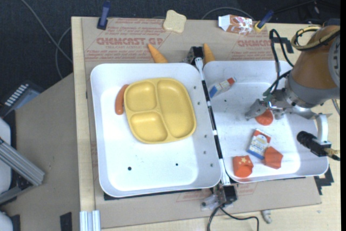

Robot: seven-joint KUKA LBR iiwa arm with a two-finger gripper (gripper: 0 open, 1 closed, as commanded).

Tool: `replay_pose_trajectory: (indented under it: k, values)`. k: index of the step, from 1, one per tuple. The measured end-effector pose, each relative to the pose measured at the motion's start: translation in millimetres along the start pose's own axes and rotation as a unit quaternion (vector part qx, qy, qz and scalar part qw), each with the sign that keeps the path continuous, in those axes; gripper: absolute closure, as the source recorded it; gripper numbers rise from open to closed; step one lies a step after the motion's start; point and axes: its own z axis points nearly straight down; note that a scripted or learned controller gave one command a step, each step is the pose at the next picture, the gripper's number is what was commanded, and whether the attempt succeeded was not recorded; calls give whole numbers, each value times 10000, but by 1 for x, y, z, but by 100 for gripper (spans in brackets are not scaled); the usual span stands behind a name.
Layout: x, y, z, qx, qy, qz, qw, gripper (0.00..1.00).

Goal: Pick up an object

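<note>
My gripper (264,111) hangs low in the right bin (238,81), open, with its fingers either side of a small orange-red round piece (265,119) lying on the bin floor. The piece is partly hidden by the gripper. Just in front of it lies a small blue, white and orange box (258,144). A red tomato-like piece (243,166) and a red chunk (273,158) sit by the bin's near wall. A white tube with a red cap (221,86) lies at the bin's far left.
The left bin (108,154) holds a yellow divided plate (160,110) and a red sausage (119,100) beside it. Behind the bins on the board lie a bread slice (174,21), two carrots (157,54), a carton (235,23) and a blue clip (102,15). Cables (281,51) trail by the arm.
</note>
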Motion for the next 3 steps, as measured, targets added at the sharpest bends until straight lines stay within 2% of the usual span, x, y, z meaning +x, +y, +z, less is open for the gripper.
replay_pose_trajectory:
  k: [1,2,3]
  values:
    - [1,-54,20,5,-1,8,10000,0]
    - [-3,-17,19,-14,-9,0,10000,0]
    - [-3,-17,9,-24,-14,2,10000,100]
